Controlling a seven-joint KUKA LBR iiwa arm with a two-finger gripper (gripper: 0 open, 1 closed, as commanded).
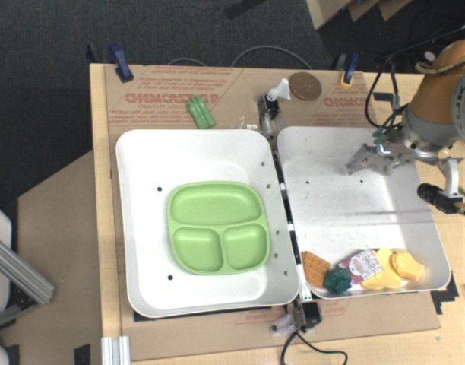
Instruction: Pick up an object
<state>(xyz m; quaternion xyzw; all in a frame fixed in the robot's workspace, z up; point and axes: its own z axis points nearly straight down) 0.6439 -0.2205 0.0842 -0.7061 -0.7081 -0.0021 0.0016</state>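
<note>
reaching in from the 3 o'clock side, the grey arm with the orange band (438, 90) keeps its two-finger gripper (375, 158) over the far part of the right shallow white bin (331, 204), with two metal fingers (359, 163) spread like a wide v and nothing between them, so it holds no object now. the things to pick lie together in the corner of this bin at about 6 o'clock, well apart from the gripper: a tan waffle-shaped piece (315, 267) leaning on the bin wall, a dark green bumpy toy (338, 280) just beside it, a small pink and white packet (364, 264), and some yellow soft-looking pieces (396, 271) touching each other. i judge the step in hand is the approach, so the gripper must first travel toward 6 o'clock and stop above one single object. the yellow piece at the 3 o'clock end of the group looks the best choice, because it has more free space around it; the waffle piece is too close to the wall. it would be good to turn the fingers so they close across the narrow side and to go down straight, not pushing the neighbours. the left white bin (141, 204) holds a green three-part plastic plate (217, 226), which is not in the way.
</note>
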